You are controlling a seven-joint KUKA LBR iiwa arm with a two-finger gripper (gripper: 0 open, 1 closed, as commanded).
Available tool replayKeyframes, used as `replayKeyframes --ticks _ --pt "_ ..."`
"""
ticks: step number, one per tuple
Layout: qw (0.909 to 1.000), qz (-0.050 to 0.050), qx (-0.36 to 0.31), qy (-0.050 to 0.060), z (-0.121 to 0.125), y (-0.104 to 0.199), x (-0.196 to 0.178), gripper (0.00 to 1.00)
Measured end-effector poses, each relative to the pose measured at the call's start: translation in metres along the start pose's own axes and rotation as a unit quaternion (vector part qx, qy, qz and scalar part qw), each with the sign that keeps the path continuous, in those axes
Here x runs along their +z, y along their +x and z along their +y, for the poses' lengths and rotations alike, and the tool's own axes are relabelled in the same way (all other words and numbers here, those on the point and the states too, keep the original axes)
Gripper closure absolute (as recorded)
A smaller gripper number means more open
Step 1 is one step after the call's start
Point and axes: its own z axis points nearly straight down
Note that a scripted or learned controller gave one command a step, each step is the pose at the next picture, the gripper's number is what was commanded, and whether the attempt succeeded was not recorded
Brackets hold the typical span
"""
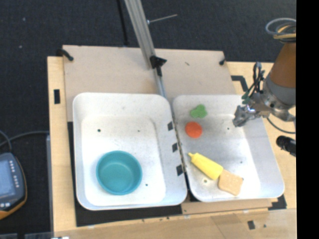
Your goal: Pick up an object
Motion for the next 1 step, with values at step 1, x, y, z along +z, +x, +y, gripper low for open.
replayKeyframes --ticks 1 --pt "1.0000 0.000 0.000 0.005 0.0002 -0.0014 0.0117 1.00"
